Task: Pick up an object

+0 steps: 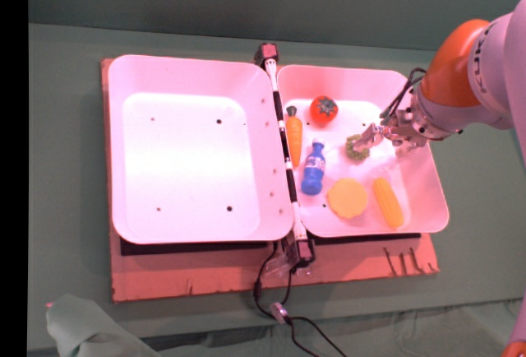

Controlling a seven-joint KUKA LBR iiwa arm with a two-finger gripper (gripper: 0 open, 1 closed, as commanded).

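Gripper [371,136] sits low in the right bin [427,207], at the green piece [358,148]; finger state cannot be told; the piece lies just left of and below the tip; corn [388,201] and yellow disc [348,198] lie nearer the camera.

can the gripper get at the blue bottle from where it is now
Probably yes. The gripper sits over the right bin, by the small green item. The blue bottle lies just beyond that, with nothing on top of it; the carrot beside it lies close, but apart.
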